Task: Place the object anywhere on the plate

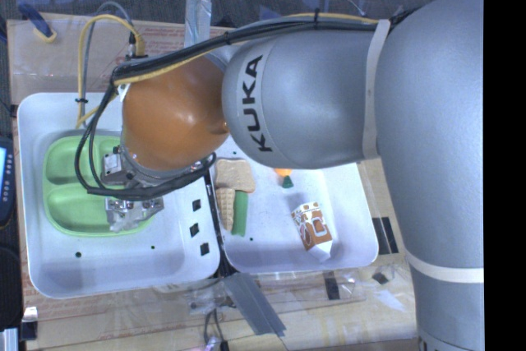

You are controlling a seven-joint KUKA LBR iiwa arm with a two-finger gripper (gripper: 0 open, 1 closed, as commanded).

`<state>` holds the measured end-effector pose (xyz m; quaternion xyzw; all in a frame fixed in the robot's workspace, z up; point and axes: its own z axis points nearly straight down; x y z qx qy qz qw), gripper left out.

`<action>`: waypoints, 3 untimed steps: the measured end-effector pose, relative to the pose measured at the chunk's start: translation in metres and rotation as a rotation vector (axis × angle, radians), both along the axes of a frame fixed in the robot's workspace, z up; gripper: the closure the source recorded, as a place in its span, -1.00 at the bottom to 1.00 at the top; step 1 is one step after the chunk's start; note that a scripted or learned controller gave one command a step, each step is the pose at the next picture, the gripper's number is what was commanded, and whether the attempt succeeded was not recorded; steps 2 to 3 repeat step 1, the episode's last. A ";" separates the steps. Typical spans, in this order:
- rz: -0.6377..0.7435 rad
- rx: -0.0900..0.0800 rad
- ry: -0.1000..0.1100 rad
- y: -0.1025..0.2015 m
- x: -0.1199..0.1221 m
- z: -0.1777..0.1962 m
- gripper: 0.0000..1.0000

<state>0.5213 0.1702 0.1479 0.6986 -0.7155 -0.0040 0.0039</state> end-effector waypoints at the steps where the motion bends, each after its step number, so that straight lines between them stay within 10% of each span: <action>1: -0.003 0.001 -0.009 -0.001 0.003 0.004 -1.00; 3: -0.003 0.001 -0.009 -0.001 0.003 0.004 -1.00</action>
